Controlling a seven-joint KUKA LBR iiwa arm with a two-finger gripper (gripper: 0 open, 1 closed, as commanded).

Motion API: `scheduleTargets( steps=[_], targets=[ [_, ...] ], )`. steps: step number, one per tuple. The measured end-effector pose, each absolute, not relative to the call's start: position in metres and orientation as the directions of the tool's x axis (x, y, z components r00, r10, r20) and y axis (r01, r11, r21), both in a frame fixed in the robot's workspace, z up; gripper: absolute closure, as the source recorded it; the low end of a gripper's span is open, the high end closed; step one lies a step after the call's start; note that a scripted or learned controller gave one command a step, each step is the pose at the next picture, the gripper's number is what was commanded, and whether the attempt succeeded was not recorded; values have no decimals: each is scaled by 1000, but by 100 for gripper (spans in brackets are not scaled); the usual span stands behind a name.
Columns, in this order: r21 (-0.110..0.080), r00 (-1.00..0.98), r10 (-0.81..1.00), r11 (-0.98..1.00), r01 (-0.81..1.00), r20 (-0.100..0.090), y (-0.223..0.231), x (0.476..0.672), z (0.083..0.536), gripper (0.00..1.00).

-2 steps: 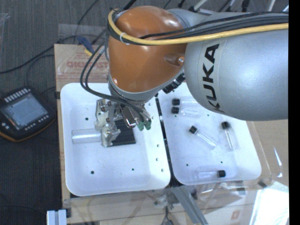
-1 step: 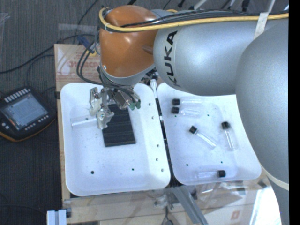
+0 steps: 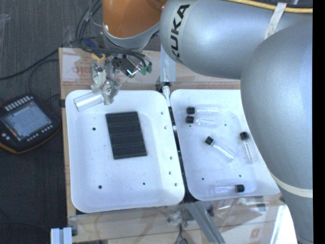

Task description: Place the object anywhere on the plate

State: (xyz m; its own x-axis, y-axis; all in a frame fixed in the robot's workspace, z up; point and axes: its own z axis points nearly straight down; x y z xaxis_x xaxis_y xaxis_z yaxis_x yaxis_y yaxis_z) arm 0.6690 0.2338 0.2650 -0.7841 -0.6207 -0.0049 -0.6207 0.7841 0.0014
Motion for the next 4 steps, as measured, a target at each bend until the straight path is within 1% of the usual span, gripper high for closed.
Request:
scheduleTargets(
  steps=[1, 2, 3, 4],
  targets=[
    [1, -678, -735, 678, -735, -2, 223, 602, 295, 100],
    [2, -329, -944, 329, -944, -2, 221, 556, 271, 100],
    [2, -257, -966, 257, -966, -5, 226, 668, 228, 100],
    [2, -145, -989, 145, -989, -3, 219, 574, 258, 100]
  ],
)
